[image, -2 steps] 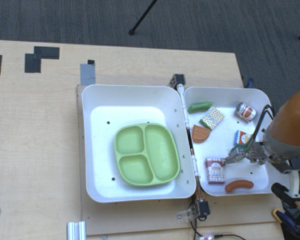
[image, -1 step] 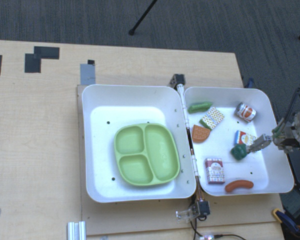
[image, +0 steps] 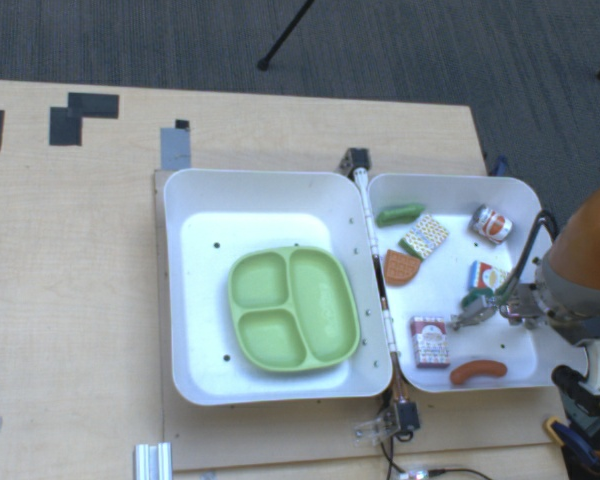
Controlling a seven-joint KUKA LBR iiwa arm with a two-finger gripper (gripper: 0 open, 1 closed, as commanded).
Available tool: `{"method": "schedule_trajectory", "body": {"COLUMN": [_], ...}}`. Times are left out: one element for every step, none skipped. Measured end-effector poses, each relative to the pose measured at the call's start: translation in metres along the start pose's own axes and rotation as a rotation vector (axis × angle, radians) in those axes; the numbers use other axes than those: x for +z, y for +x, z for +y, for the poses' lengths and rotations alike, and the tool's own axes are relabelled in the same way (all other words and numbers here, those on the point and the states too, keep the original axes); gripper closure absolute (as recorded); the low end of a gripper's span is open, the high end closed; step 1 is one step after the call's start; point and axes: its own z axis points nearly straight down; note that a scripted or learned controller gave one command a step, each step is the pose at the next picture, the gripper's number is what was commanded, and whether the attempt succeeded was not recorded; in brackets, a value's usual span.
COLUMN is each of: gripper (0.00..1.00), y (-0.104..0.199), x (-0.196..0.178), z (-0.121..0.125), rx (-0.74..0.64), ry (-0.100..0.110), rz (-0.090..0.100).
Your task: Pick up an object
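The right bin (image: 521, 194) holds several small items. These are a green pickle (image: 400, 213), a checkered packet (image: 424, 236), an orange wafer (image: 402, 267), a red-and-white can (image: 491, 225), a blue carton (image: 483, 276), a red box (image: 431, 341) and a red sausage (image: 478, 371). My gripper (image: 472, 316) hangs low over the right bin. It is just below the blue carton and to the right of the red box. I see nothing held in it. The arm's wrist covers the bin's right edge.
The left bin (image: 175, 268) carries a light green divided plate (image: 293, 308). A metal clamp (image: 356, 160) sits where the two bins meet at the back. Cables and a clip (image: 395, 420) lie at the front. A dark tripod leg (image: 295, 23) crosses the floor beyond the bench.
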Motion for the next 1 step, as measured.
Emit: {"method": "schedule_trajectory", "body": {"gripper": [1.00], "y": [0.0002], "x": [-0.0119], "z": [0.0021], "rx": [-0.001], "ry": [-0.006], "rz": [-0.001]}}
